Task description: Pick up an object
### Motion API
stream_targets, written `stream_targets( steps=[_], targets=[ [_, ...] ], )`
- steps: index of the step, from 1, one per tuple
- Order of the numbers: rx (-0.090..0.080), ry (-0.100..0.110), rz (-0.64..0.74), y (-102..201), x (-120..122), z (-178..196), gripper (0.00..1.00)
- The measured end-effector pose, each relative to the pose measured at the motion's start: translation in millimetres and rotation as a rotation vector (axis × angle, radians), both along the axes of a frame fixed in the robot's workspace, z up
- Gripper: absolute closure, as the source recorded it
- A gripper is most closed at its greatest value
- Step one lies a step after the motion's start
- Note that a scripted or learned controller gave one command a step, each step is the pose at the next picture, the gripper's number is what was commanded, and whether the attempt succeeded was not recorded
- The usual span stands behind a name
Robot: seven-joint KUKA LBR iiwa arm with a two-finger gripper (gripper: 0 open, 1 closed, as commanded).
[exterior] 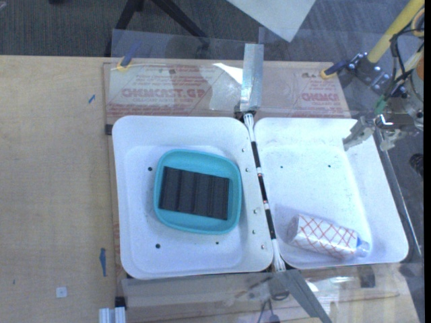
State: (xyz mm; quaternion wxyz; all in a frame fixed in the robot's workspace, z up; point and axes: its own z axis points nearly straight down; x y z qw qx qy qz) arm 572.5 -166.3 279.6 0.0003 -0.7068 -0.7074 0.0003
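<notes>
Lay near the front wall of the right bin [377,180]: a checked tube [325,236]. Hung over its far right rim: gripper [369,132], grip impossible to tell.

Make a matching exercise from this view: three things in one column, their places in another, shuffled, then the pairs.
Things:
1. teal tray
2. tube
3. claw

Places:
A. over the right bin's far right corner
B. in the left bin
C. near the right bin's front edge

Pairs: 1-B, 2-C, 3-A
</notes>
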Motion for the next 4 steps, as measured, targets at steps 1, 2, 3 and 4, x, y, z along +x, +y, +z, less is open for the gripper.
stream_targets(
  steps=[1, 2, 3, 4],
  targets=[
    [0.000, 0.000, -0.098, -22.9, -66.3, -56.5, 0.00],
    [0.001, 0.002, -0.118, 18.3, -86.3, -79.1, 0.00],
    [-0.001, -0.001, -0.124, 14.8, -86.4, -69.4, 1.00],
    [-0.001, 0.000, -0.125, 14.7, -86.5, -69.4, 0.00]
  ],
)
